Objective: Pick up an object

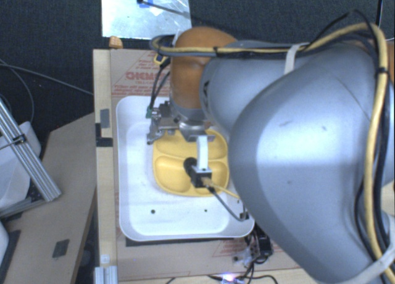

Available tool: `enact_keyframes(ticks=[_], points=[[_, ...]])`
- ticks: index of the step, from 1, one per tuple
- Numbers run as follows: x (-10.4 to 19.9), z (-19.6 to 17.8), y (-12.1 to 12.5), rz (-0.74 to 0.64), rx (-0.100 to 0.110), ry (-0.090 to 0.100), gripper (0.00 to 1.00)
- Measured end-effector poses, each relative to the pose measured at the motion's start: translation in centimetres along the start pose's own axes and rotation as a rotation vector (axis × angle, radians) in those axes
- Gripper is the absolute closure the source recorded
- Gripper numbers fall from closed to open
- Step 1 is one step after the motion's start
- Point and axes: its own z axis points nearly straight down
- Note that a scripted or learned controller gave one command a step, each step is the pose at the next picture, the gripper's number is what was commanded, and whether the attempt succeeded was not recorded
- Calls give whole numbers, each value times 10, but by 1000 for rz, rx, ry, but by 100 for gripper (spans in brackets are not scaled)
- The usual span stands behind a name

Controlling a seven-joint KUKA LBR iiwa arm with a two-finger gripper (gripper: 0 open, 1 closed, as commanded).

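The lumpy yellow moulded-plastic thing lies in the middle of the shallow white bin (a printed brown cardboard sheet lies under the bin). The gripper is over its far edge; I cannot tell whether it is open or closed.

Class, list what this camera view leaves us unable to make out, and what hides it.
Camera view:
- yellow object: its upper and right parts, under the gripper and arm.
- white bin: its right side, behind the arm.
- whether the gripper touches the yellow object: the arm covers it.
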Motion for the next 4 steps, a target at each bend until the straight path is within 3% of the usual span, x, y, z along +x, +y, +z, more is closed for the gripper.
enact_keyframes(ticks=[1,2,3,4], points=[[-16,-82,65,-7,1,1,0],[17,-226,-6,-13,0,8,0],[-5,-367,-53,-9,-4,8,0],[-112,-316,-66,7,16,-3,0]])
